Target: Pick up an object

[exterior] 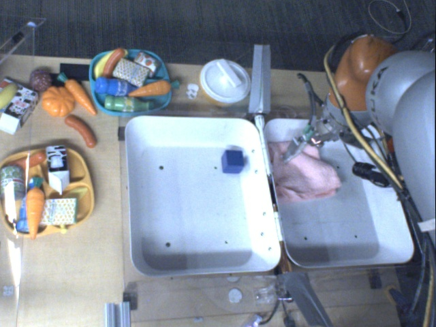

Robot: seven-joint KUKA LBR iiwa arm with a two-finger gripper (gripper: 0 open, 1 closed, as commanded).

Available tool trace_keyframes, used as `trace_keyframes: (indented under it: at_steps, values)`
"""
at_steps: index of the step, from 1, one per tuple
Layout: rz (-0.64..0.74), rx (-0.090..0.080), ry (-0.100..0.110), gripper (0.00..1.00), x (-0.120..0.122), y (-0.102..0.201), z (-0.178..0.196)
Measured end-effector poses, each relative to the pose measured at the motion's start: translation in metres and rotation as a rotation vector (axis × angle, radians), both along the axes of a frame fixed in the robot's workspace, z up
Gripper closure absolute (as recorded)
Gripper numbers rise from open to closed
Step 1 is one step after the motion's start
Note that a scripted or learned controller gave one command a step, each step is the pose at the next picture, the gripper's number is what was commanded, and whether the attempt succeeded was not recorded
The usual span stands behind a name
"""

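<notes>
Camera view: we look down on two bins side by side on the bench.
Left bin (157,203): we see a blue block (233,161) lying alone near its upper right corner, free to be reached from above.
Right bin (354,230): a pink cloth (304,174) lies bunched against its upper left corner.
Gripper (300,146): low at the cloth's upper edge, fingers drawn narrow and seemingly touching the fabric; we judge a pinch is being tried, no hold confirmed.
</notes>
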State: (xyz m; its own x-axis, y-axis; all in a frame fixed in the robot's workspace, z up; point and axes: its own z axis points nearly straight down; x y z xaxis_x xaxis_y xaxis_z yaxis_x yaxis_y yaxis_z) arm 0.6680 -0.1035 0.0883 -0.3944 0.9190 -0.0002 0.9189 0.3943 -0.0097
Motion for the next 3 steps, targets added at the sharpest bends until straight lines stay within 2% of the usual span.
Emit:
trace_keyframes:
  at_steps: [1,2,3]
  values:
    - [0.023,0.001,-0.022,0.00,-0.055,-0.046,0.001]
    - [-0.003,0.003,-0.024,0.00,-0.049,0.002,0.001]
    - [-0.114,0.003,-0.006,0.00,0.002,0.004,-0.001]
